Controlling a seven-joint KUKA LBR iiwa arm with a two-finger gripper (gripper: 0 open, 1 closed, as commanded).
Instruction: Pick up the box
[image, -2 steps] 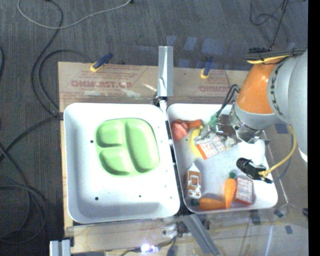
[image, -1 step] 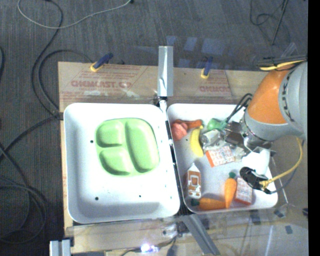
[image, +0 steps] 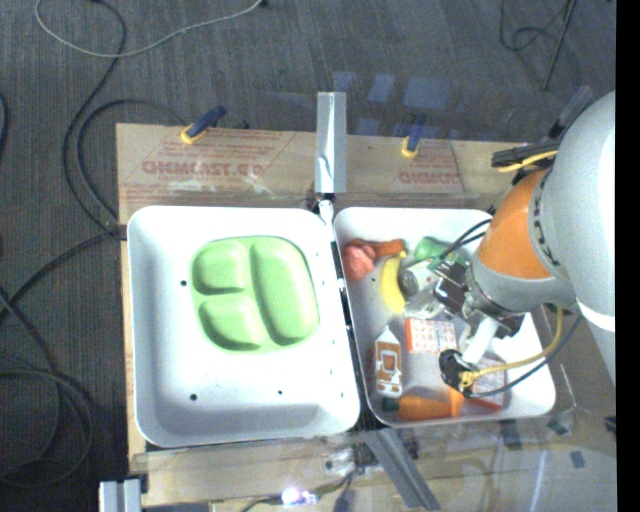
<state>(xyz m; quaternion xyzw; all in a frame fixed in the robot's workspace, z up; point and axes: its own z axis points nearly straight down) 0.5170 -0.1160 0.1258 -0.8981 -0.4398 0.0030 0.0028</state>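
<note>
Over the right bin (image: 527, 384), my claw (image: 428, 282) hangs low among the toys, and I cannot tell if it is open or closed, because the wrist hides too much. I see nothing held in it. Just beside the claw, toward the left of the picture, is a yellow toy (image: 390, 281), with a pink toy (image: 358, 259) past that and a green toy (image: 431, 247) up near the far wall. Right below the claw in the picture sits a red and white pack (image: 431, 335). The box (image: 388, 366), brown and white, lies down and to the left of the claw, near the wall next to the left bin (image: 150, 330). I think this is the box I want, though the pack could be one too. Its long side runs from the far wall toward the near wall. An orange carrot (image: 430, 406) lies just below it, by the near wall. I think the claw must go toward the near-left corner and grab across the short side. A green tray (image: 256, 291) rests in the left bin, well apart.
</note>
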